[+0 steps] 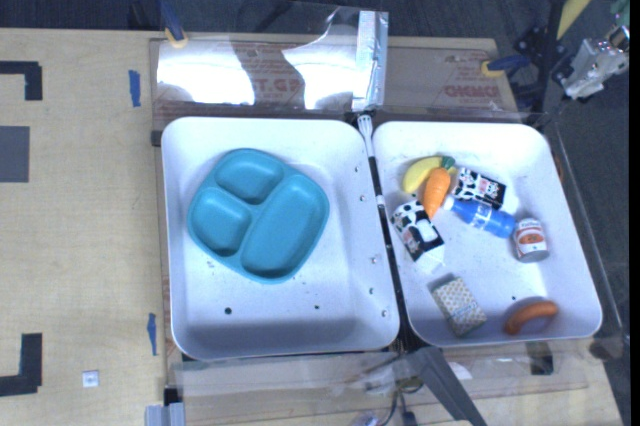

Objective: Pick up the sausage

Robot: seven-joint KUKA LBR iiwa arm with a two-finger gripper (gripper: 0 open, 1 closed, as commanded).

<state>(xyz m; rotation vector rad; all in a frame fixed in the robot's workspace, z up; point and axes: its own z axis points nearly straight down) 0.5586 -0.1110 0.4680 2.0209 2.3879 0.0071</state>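
Note:
The sausage [530, 315] is a short orange-brown link. It lies on its side in the front right corner of the right bin [565, 174], close to the bin's front wall. Nothing touches it or covers it. The nearest object is a grey speckled block [458, 303] a little to its left.
The right bin also holds a yellow banana [419, 173], an orange carrot [436, 191], a blue bottle with a cow-patterned label [487, 207], a cow-patterned carton [417, 230] and a small can [530, 239]. A blue divided plate [260, 212] sits in the left bin [190, 314].

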